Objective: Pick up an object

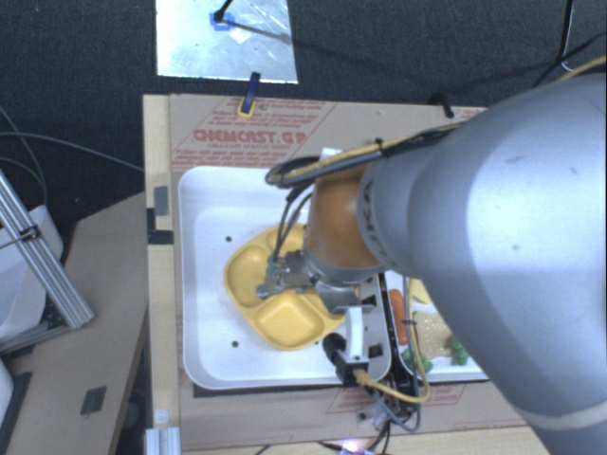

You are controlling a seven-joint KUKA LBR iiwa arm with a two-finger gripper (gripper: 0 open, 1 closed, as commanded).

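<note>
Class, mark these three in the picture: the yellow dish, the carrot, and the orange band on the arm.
yellow dish (285,322), camera view, its square front compartment
carrot (397,313), camera view, mid-length
orange band (334,221), camera view, its left face

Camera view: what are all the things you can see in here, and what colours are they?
White bin: one, white, left half of the bench.
Yellow dishes: two, yellow, overlapping in the white bin, partly under the arm.
Carrot: one, orange, right of the dishes, beside the arm.
Green piece: one, green, too small to tell what, lower right.
Cardboard sheet: one, brown with red print, under the bin.
Shiny plate: one, silver, on the dark floor at top.
Arm: one, grey with orange band, from the right.
</note>
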